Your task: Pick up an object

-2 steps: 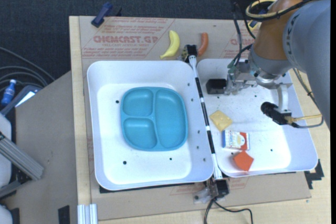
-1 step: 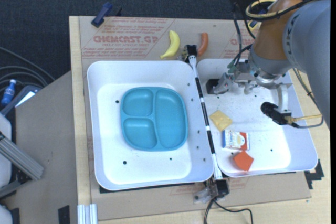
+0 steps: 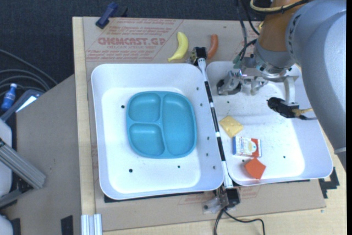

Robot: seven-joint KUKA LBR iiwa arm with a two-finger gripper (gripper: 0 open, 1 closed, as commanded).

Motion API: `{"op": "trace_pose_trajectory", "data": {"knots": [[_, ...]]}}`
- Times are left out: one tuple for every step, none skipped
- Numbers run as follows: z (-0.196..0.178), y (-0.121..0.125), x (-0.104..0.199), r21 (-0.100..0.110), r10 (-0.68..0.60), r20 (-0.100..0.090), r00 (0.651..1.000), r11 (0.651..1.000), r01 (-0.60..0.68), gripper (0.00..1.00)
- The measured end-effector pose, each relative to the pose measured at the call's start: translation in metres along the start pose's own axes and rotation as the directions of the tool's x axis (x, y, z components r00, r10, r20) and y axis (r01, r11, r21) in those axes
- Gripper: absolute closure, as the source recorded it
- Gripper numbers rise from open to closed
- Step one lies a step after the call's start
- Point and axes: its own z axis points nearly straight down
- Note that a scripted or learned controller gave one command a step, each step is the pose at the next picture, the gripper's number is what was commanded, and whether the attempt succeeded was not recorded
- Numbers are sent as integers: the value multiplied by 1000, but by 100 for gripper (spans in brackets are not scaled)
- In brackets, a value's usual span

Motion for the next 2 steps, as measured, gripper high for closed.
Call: {"op": "trace_pose_trajectory", "data": {"knots": [[-11, -2, 2, 14, -2, -5, 1000, 1000, 2, 100], [-151, -46, 39, -53, 7, 10, 1000, 999, -7, 100]]}}
